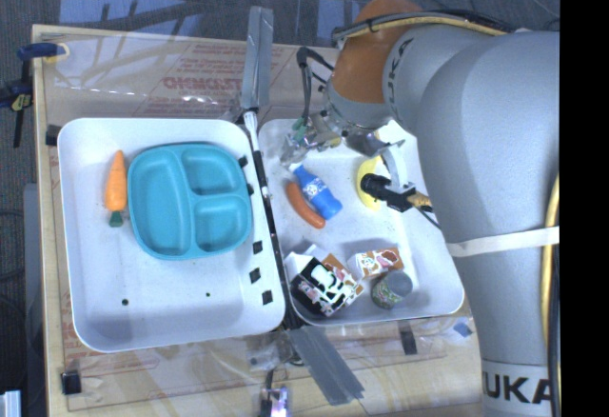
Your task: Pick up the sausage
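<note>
The sausage point(305, 205) lies touching a blue bottle point(317, 193); it looks light, smooth and probably slippery. Grip it across its free lower half. Whether the gripper point(303, 134) is spread or closed, I cannot tell.

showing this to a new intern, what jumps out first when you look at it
The big grey arm with its orange band fills the right side, reaching over the right bin. In the left bin, a bright blue divided tray stands out, with a carrot beside it. In the right bin, the sausage lies against a blue bottle.
</note>
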You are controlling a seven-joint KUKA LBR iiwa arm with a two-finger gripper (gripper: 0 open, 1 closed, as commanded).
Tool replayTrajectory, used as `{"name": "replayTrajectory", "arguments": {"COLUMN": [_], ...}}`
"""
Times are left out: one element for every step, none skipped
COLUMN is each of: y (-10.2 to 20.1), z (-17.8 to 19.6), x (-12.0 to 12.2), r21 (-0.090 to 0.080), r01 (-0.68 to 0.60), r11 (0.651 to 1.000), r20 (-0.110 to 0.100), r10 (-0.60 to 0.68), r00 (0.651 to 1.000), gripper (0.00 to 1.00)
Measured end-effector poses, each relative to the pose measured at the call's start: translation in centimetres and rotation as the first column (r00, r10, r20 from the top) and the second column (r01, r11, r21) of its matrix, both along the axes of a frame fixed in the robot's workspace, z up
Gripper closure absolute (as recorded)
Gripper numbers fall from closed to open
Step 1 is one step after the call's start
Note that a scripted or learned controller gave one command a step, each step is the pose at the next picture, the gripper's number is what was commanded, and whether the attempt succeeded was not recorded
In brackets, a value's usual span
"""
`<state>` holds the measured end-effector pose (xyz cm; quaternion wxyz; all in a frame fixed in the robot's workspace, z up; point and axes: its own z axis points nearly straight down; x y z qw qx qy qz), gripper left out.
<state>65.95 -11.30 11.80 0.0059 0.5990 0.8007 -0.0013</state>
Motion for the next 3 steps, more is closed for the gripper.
{"name": "replayTrajectory", "arguments": {"y": [-0.1, -1.2, -0.4], "z": [0.0, -2.5, -2.1], "x": [0.0, -7.6, -15.9], "r21": [-0.002, 0.0, -0.009], "r01": [0.001, -0.028, 0.013], "r11": [1.0, 1.0, 1.0], "r20": [0.0, -0.008, 0.008], "r10": [-0.001, 0.028, -0.013], "r00": [1.0, 1.0, 1.0], "gripper": [0.0, 0.0, 0.0]}}
